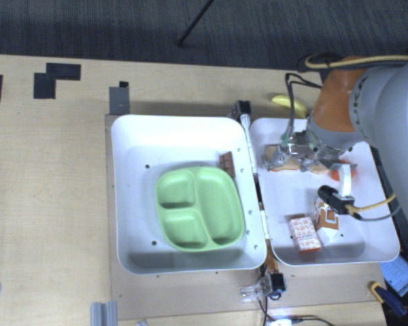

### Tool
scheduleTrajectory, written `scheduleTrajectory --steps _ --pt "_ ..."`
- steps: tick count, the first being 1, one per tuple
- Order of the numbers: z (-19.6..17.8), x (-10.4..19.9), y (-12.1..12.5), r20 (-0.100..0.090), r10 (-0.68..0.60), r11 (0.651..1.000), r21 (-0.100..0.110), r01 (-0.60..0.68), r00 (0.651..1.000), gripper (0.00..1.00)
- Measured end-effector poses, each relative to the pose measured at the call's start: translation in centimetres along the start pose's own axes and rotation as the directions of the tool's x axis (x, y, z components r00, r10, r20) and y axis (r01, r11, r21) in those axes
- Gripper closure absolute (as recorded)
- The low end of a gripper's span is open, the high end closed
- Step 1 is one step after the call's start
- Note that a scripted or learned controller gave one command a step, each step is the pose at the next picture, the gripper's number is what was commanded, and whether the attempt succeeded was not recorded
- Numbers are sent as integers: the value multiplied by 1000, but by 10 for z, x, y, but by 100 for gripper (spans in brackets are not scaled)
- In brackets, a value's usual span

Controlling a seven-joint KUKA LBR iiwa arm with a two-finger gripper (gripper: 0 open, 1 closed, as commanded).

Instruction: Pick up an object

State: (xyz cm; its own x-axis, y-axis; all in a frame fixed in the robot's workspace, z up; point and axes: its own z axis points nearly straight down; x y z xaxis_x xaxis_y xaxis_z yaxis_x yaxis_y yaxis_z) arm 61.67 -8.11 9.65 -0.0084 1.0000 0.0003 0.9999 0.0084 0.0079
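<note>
Tabletop (pixel 54 202) is carrying two white bins. The left bin (pixel 132 182) is holding a green divided plate (pixel 199 208). My claw (pixel 296 153) is hovering low in the right bin (pixel 377 246), near a tan object (pixel 285 167); I cannot tell whether it is grasping anything. A small patterned box (pixel 304 233) is lying nearer. I am risking a miss, since the objects are lying flat.

Arm (pixel 387 107) cut off by right edge, gripper (pixel 296 153) fingertips lost in wrist hardware and clutter, brown item (pixel 226 161) half hidden behind green tray (pixel 198 208), orange-white item (pixel 345 176) partly covered by arm, box (pixel 304 233) print too small to read.
</note>
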Motion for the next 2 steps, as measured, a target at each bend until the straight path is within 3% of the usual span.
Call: scheduleTrajectory --steps 1,2 --pt "-102 42 -49 -1 2 1000 3 -2 1000 100" --pt "-130 84 -102 -1 2 1000 7 -2 1000 100"
